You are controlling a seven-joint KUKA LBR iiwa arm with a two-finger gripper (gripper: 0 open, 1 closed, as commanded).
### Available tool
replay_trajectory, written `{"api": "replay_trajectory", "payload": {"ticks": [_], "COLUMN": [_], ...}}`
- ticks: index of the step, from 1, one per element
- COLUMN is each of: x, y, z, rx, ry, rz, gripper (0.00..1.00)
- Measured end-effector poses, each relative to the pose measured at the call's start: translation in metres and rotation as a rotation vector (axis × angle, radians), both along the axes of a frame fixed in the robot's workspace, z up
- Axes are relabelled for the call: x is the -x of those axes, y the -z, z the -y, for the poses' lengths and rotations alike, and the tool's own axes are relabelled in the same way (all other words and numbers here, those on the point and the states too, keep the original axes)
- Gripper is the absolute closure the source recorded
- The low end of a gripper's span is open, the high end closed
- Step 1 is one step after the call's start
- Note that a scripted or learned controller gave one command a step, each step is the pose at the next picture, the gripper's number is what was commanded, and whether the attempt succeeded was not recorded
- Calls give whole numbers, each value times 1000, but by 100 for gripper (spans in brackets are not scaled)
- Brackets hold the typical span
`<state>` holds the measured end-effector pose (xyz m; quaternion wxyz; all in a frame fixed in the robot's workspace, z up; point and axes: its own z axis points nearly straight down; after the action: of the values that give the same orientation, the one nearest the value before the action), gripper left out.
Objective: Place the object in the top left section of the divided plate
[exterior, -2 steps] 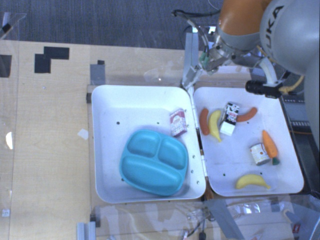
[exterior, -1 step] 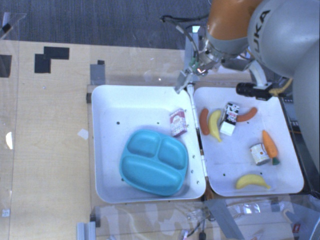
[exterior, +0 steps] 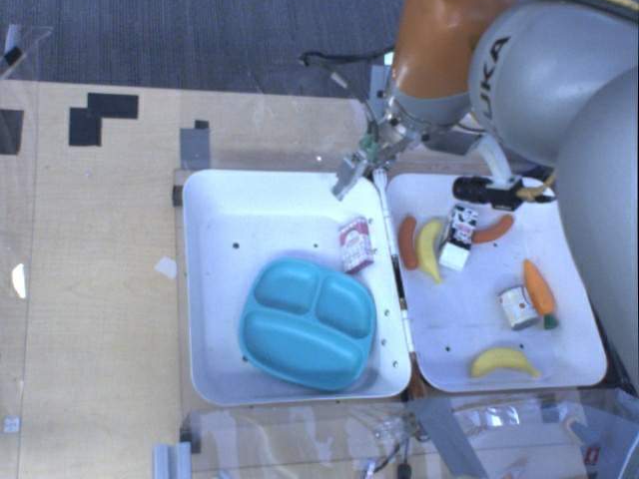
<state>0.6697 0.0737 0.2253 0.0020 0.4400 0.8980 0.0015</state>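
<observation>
**Red packet lies beside the divided plate, not on it**

A small red-and-white packet (exterior: pixel 355 244) lies on the floor of the left bin (exterior: pixel 215 267), just off the upper right edge of the blue divided plate (exterior: pixel 309 322) and close to the wall shared with the right bin (exterior: pixel 574 352). It is tilted a little and nothing grips it. The plate sits low in the left bin, turned at an angle, with its sections bare — one long compartment along the lower side and smaller ones above it.

The gripper (exterior: pixel 361 166) hangs above the upper right corner of the left bin, over the rim where the two bins meet, well clear of the packet. Whether its jaws are open or closed cannot be told from this angle; nothing is visible between them. Above it rises the orange band of the arm (exterior: pixel 434 38), and the grey body fills the upper right.

The right bin holds the rest: a red sausage (exterior: pixel 407 242) and a yellow banana (exterior: pixel 428 248) side by side near the shared wall, a small black-and-white carton (exterior: pixel 458 238) just beside them, a second sausage (exterior: pixel 491 230) — partly under the arm — an orange carrot (exterior: pixel 539 289) next to a small can (exterior: pixel 516 308), and another banana (exterior: pixel 502 363) near the lower edge.
</observation>
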Motion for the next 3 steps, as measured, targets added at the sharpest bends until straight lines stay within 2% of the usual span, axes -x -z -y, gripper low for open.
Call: {"api": "replay_trajectory", "payload": {"ticks": [1, 2, 3], "x": [4, 5, 10], "y": [-53, 19, -16], "z": [-40, -48, -96], "rx": [0, 0, 0], "ry": [-117, -170, -214], "rz": [4, 0, 3], "gripper": [0, 0, 0]}}
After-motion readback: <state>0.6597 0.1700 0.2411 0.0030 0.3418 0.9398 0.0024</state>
